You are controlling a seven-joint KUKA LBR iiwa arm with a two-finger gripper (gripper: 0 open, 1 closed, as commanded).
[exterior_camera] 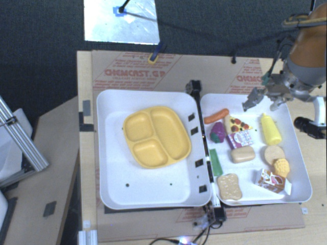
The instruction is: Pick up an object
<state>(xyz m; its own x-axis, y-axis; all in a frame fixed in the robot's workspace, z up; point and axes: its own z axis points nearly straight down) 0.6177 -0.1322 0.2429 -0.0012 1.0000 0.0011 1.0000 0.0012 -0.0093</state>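
The bench point(61, 131) is topped with a brown cardboard sheet point(133, 70) printed in red, on which two shallow white bins are set side by side. Dark carpet is seen beyond it, with one shiny metal plate point(121, 14) lying on that floor.

In the left bin point(117, 188) one yellow three-compartment tray point(156, 136) is held. In the right bin point(301, 188) ten toy foods are crowded: one carrot point(216, 116), one purple grape bunch point(218, 131), one pizza slice point(238, 123), one pink packet point(239, 139), one yellow bottle point(271, 129), one bread roll point(242, 154), one round cookie point(274, 153), one corn cob point(281, 167), one toast slice point(229, 186) and one printed carton point(273, 181). One green strip point(215, 162) lies along the divider.

The gripper point(264, 102) is poised over the right bin's far edge, its fingers spread apart with nothing between them, near the bottle and pizza slice.
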